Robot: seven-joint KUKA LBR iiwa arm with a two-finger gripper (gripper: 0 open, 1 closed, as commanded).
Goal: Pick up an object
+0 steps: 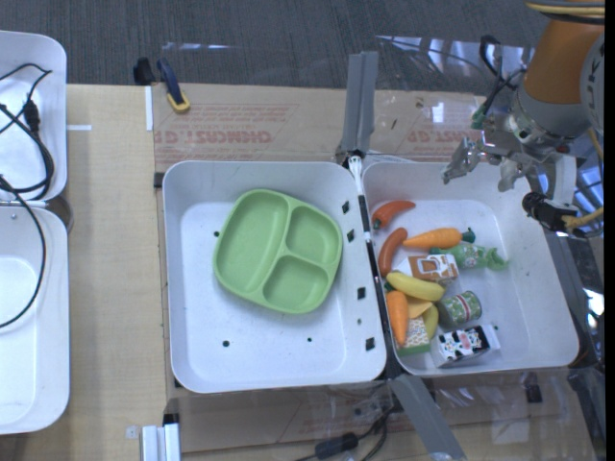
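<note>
The gripper point(478, 163) hovers at the right bin's point(538, 286) one o'clock rim. Its fingers point(454, 169) hang spread, holding nothing. Toy food point(432, 281) lies at the bin's nine o'clock.

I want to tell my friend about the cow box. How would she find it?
Look in the right white bin, the one full of toy food. Go to the pile's near end, by the front wall. The small milk carton lies there below a green can; its black-and-white patches set it apart from the orange carrots and yellow banana.
</note>
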